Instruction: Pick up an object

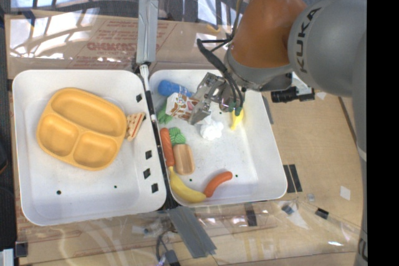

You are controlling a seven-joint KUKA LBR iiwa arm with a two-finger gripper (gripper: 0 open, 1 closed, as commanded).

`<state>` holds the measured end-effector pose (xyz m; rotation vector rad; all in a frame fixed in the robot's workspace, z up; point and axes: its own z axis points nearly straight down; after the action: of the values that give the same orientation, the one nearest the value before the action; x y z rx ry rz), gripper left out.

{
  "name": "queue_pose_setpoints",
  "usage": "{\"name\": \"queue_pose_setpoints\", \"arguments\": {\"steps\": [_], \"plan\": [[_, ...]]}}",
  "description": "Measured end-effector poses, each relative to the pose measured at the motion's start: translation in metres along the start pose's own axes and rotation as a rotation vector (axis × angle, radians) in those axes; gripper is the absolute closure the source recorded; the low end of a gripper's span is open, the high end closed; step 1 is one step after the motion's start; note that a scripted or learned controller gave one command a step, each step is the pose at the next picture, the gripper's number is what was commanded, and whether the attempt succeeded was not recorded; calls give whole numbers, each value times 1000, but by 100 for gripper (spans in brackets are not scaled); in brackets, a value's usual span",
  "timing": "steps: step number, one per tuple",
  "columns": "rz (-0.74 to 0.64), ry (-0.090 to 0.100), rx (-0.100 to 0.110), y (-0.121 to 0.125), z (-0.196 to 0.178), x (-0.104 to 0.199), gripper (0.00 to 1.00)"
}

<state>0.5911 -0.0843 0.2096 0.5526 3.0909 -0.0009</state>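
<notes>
The gripper (209, 103) hangs over the right bin (259, 152), just above a crumpled white object (212, 129); its grip cannot be told.

The grey arm (330, 40) carries the brand name "KUKA" in dark capital letters on its casing, just right of the orange band; the word runs tilted, reading upward along the curve of the housing.

A flat sheet of brown cardboard (118, 40), lying on the worktop behind the two white bins, bears red printing. It appears upside down from this angle and shows through glare from a clear covering, so the lines of smaller print cannot be made out; only a larger heading is visible, and its letters are too blurred to read with confidence.

A small packet (181, 107) in the right bin has coloured printing that is too small to read.
</notes>
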Motion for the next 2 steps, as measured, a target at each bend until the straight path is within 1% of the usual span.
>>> {"name": "queue_pose_setpoints", "arguments": {"steps": [1,2], "plan": [[378,3,1,59,19,-39,100],[364,5,1,68,19,-23,100]]}}
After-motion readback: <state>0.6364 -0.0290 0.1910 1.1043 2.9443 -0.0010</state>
